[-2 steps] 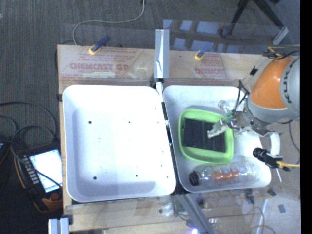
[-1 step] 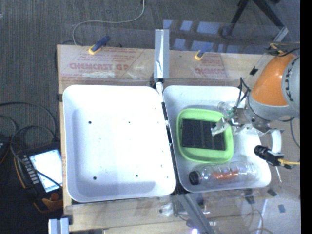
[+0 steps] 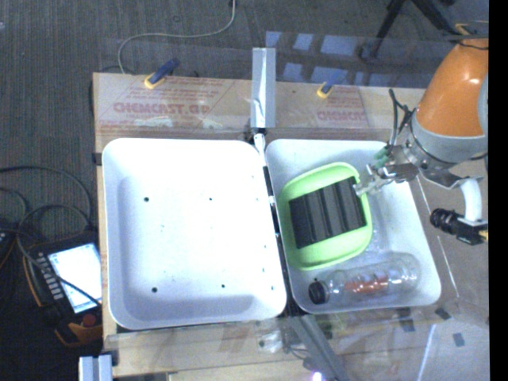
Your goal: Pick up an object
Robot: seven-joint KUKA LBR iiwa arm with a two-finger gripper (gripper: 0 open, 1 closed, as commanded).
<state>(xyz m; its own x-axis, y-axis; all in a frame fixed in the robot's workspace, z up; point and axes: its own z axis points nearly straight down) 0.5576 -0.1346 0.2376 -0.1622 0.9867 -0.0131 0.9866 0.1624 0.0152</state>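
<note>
In the right bin (image 3: 397,213) lies a lime-green rounded object (image 3: 326,248) with a black ribbed panel in its middle, tilted a little. Along that bin's front wall rests a clear plastic bottle (image 3: 365,281) on its side, black cap to the left and something reddish inside. My gripper (image 3: 375,178) hangs over the back right part of the bin, its tip at the green object's upper right edge. The grey arm with its orange band (image 3: 456,94) comes in from the right. Nothing shows held in the gripper.
The left bin (image 3: 190,228) has only a few dark specks on its floor. A metal post (image 3: 262,90) stands at the back between the bins. Two blue-and-yellow clamps (image 3: 160,73) hold the cardboard sheet behind them. A tablet (image 3: 71,272) lies left of the bench.
</note>
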